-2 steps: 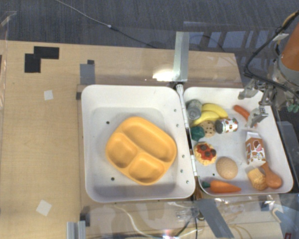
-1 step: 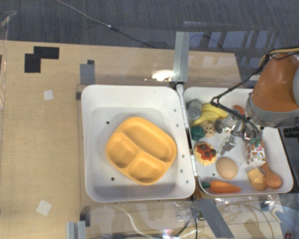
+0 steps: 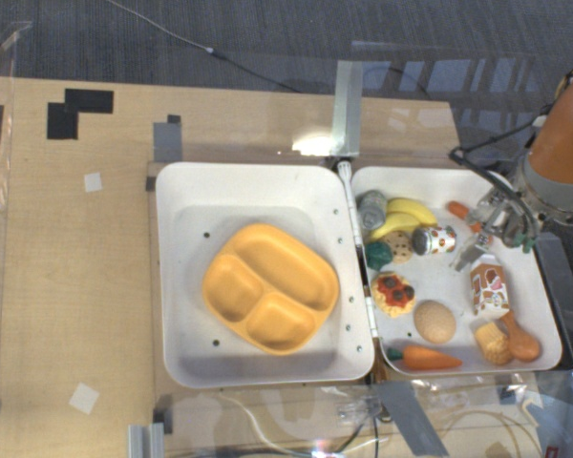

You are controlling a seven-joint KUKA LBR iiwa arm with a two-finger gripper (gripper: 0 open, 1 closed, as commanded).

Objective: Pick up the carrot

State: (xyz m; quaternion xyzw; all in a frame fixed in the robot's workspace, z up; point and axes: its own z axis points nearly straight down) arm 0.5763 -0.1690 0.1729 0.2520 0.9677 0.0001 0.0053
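Observation:
The carrot [image 3: 430, 358], orange with a green top, lies along the near edge of the right bin [image 3: 551, 294]. My gripper [image 3: 473, 239] hovers over the far right part of that bin, well above and to the right of the carrot, between a small tin [image 3: 438, 240] and a brown-labelled bottle [image 3: 489, 289]. Its fingers stand open with nothing between them.
The right bin also holds a banana [image 3: 407, 217], a grey can [image 3: 371, 208], a cookie [image 3: 398, 246], a pizza-like toy [image 3: 393, 294], a tan egg shape [image 3: 435, 322], bread pieces [image 3: 497, 342] and a small orange piece [image 3: 457, 210]. A yellow divided plate [image 3: 270, 286] sits in the left bin [image 3: 186, 351].

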